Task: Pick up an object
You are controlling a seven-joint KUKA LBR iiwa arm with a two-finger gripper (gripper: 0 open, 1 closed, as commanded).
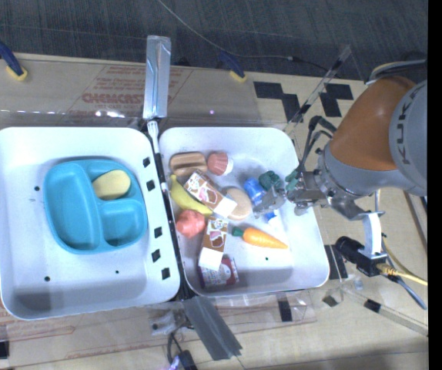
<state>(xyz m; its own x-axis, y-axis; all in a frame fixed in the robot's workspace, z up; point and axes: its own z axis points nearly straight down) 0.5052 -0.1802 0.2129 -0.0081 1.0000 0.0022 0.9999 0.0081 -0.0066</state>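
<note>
The arm's orange-banded wrist (375, 126) rises closest to the lens, looming over the right rim of the right bin (306, 264), and below it the gripper (289, 190) reaches in toward the bin's right side. Whether it stands wide or narrow, or has anything in it, I cannot tell; the metalwork there is too cluttered to read. Just beside it on the left lie a small teal-and-blue toy (261, 190) and, a little lower, a toy carrot (261, 238). Farther left the pile thickens: a banana (184, 197), a printed carton (205, 190), a pale round piece (240, 201), a hot dog bun (188, 161), a pink-red piece (218, 162), a pink ball-like toy (190, 223) and two small packets (216, 254). The left bin (21, 284) carries a blue divided tray (75, 214) with a yellow lump (112, 183) in its upper compartment. Any of the right bin's toys would serve as the object, and the teal-and-blue one is nearest. The likely trouble is the crowding: a descent here could land on an edge and push the toy aside, or pinch two neighbours at once and drop both. The bin wall is also near enough to foul a finger.
</note>
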